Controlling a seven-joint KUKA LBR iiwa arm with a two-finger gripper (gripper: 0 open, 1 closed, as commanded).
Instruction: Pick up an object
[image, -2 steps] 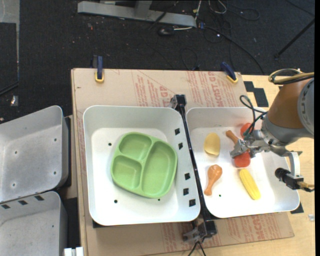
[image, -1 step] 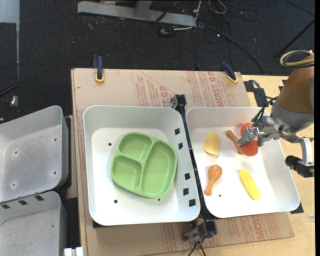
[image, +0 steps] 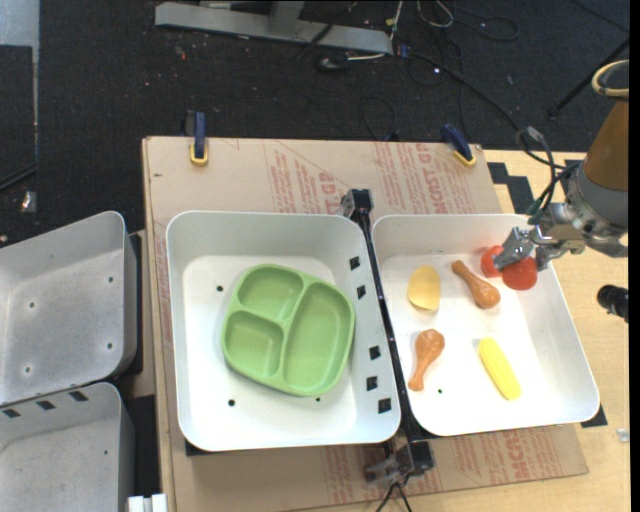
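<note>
A red tomato (image: 514, 269) lay at the upper right of the right bin (image: 560, 400), with the gripper (image: 522, 250) directly over it — whether it pinched anything, I could not tell. Left of them lay a drumstick (image: 476, 284) and a pale chip (image: 424, 288).

A green plate (image: 288, 328) with 3 compartments lies in the left bin (image: 190, 300). Both bins sit on a cardboard sheet (image: 300, 170) held by 2 clamps (image: 199, 138). Further white trays (image: 60, 300) lie to the left on dark floor (image: 90, 70), with cables (image: 440, 60) behind.
</note>
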